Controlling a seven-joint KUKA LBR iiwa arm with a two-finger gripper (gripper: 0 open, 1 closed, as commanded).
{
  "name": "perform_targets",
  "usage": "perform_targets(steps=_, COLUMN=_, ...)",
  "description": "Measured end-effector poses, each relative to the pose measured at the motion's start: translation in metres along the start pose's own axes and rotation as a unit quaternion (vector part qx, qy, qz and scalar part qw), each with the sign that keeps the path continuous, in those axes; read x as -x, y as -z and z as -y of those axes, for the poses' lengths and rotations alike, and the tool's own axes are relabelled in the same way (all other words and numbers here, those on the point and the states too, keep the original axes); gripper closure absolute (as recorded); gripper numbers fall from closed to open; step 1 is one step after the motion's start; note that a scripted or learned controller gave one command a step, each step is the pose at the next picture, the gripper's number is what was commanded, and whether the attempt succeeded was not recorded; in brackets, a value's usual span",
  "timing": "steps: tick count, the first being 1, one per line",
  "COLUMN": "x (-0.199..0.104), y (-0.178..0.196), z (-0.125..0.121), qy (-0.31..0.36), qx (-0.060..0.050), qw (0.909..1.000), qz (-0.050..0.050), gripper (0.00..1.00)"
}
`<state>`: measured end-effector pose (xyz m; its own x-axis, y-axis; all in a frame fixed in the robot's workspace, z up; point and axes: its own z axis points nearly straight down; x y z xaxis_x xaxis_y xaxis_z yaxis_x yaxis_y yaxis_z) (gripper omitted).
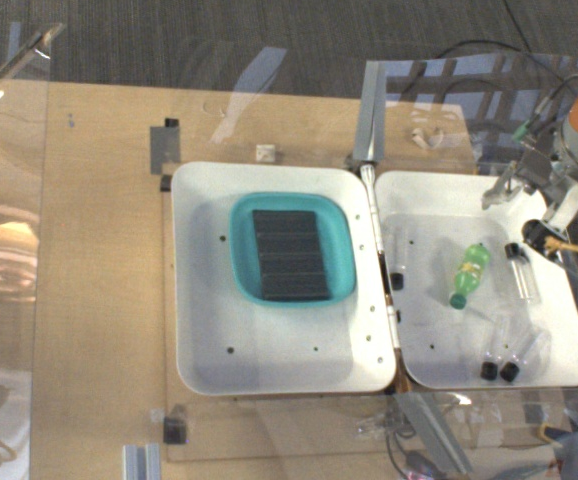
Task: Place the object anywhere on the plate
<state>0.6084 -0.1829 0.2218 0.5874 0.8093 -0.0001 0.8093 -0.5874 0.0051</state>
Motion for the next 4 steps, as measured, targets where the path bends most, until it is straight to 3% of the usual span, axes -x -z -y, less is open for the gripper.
perform_targets(steps=1, x=0.003, y=0.007, z=-0.003, qy=-0.038, qx=-0.002, qw=0.9993, qz=0.000, gripper=0.00)
perform_targets(steps=2, x=0.000, y=0.018, z=-0.003, qy=-0.033, qx=0.000, qw=0.9994, qz=0.000, gripper=1.00)
perform_targets(steps=3, x=0.000, y=0.017, z=-0.003, qy=-0.033, qx=-0.001, qw=0.9994, qz=0.000, gripper=0.00)
perform_targets(steps=4, x=0.007, y=0.010, z=-0.012, qy=-0.049, qx=-0.001, qw=0.9988, qz=0.000, gripper=0.00)
